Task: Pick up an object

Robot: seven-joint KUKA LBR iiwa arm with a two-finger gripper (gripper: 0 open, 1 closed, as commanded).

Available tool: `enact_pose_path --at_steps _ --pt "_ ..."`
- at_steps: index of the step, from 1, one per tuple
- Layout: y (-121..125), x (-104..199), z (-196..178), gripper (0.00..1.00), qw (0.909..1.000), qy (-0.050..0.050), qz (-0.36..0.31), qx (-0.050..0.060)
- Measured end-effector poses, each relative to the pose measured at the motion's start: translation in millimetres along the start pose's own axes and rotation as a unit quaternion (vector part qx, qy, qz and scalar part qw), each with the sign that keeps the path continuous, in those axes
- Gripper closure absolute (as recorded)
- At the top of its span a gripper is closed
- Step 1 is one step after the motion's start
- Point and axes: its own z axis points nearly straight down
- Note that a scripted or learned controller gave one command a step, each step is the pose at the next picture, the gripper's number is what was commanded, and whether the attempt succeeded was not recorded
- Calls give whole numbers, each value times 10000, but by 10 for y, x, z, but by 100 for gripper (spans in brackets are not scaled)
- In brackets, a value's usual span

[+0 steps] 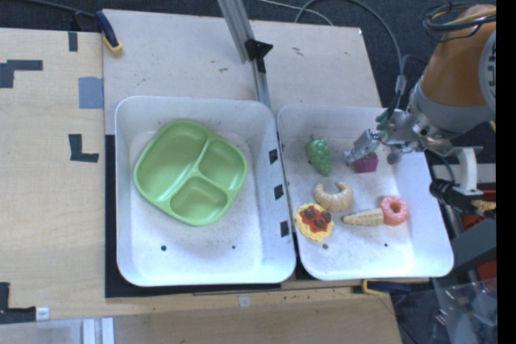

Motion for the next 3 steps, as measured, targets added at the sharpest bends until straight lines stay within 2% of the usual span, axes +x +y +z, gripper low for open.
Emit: enact_pose_path --at_steps 1,2,3 --pt "1 -1 -1 0 10000 -1 1 -2" --pt "8 49 636 0 10000 1 4 33" --pt "51 102 1249 0 10000 -1 2 24"
